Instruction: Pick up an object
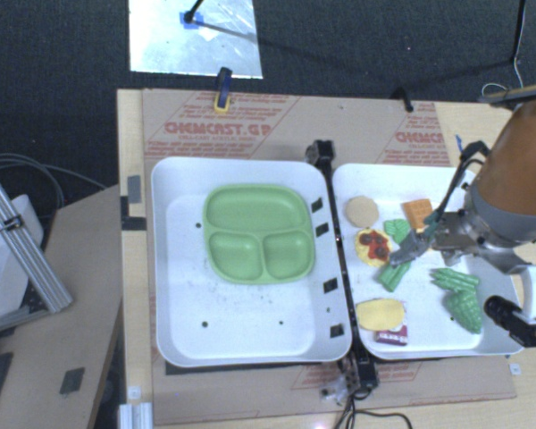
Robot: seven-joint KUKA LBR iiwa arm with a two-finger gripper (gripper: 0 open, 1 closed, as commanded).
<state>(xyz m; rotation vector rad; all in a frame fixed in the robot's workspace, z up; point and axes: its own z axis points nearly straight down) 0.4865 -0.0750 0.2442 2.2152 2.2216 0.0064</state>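
The right bin (429, 179) holds several toy foods: a round tan cookie (362, 211), an orange block (417, 213), a red and yellow pizza piece (372, 246), a green piece (396, 231), a long green piece (392, 277), a yellow piece (380, 312), a small red and purple item (393, 334) and two knobbly green vegetables (456, 281) (465, 310). My gripper (409, 249) reaches in from the right and hangs low over the green pieces, just right of the pizza piece. I see nothing clearly held in it.
The left bin (179, 329) carries a green divided plate (258, 234). A black divider with clips (332, 239) runs between the bins. The arm's grey body and orange band (518, 177) cover the right bin's right side.
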